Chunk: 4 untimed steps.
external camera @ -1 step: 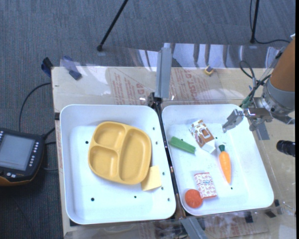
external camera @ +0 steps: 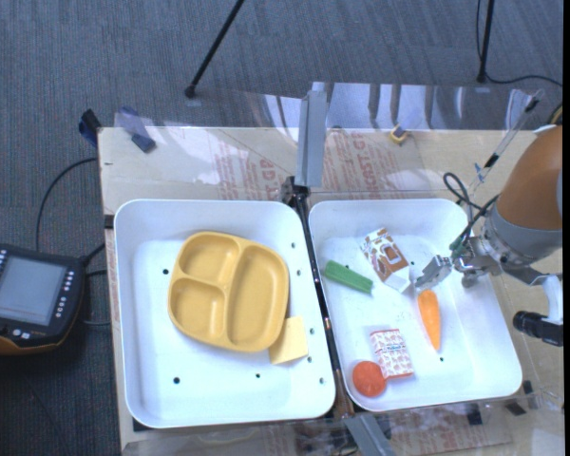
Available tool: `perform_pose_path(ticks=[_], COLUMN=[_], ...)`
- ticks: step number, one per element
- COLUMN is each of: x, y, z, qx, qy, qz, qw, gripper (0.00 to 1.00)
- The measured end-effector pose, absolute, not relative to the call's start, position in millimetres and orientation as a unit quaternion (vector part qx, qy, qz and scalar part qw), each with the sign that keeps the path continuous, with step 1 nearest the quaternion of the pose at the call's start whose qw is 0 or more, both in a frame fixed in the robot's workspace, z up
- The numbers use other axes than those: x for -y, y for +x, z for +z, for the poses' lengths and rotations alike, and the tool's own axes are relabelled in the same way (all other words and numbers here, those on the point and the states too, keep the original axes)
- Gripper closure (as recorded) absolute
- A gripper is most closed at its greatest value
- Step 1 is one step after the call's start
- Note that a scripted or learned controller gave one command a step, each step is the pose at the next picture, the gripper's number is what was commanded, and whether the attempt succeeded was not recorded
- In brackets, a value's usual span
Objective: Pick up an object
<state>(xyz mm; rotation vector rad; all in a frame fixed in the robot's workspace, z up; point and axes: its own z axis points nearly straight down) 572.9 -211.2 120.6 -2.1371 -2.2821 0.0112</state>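
Carrot (external camera: 429,319), the likeliest pick, lies loose on the floor of the right bin (external camera: 484,369) with its top just below the tool (external camera: 435,272), whose grip I cannot tell, hovering beside a small carton (external camera: 385,256) and green block (external camera: 348,276).

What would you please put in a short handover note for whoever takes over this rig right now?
Gripper: low in the right bin, just above the top end of the carrot; nothing seen between its fingers.
Right bin also holds a green block, two small cartons and an orange ball.
Left bin: yellow divided plate with a yellow wedge at its lower right edge.
Done: nothing lifted yet.
Left: grasp one object, probably the carrot, and raise it.
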Motion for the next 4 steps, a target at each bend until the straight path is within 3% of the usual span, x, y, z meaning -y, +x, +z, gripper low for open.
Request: perform_pose_path(ticks=[1, 2, 3, 4], x=[206, 167, 169, 169], y=[539.9, 492.4, 491.5, 491.4], z=[85, 86, 94, 94], qx=[0.693, 0.670, 0.667, 0.667], qy=[-0.721, -0.742, -0.745, -0.745], qz=[-0.0001, 0.0011, 0.0015, 0.0016], qw=[0.005, 0.004, 0.005, 0.006], gripper=[0.00, 0.00, 1.00, 0.00])
